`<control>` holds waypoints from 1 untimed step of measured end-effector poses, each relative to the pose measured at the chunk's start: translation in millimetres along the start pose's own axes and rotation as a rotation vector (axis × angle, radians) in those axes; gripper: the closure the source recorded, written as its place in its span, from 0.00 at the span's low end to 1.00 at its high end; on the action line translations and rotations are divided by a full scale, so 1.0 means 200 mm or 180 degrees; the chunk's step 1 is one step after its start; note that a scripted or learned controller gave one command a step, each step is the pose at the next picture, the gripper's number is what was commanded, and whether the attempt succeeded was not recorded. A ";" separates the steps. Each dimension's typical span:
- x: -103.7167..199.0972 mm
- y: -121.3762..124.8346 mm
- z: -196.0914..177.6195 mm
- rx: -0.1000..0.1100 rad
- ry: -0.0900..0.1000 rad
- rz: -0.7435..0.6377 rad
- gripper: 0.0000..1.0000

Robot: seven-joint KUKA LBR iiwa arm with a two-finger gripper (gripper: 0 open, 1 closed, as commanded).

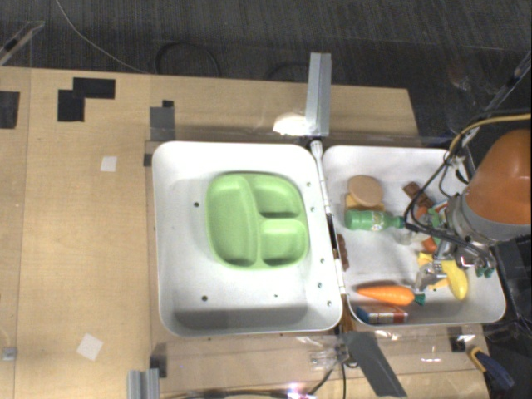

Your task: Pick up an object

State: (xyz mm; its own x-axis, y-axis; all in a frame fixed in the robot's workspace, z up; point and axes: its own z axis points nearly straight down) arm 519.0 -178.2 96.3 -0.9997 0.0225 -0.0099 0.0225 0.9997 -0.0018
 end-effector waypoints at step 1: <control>-0.16 0.29 0.03 -0.0003 -0.0023 0.0107 0.00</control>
State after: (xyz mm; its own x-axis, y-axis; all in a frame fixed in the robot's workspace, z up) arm 553.3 -121.5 90.4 -0.9983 0.0559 -0.0171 0.0560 0.9984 -0.0005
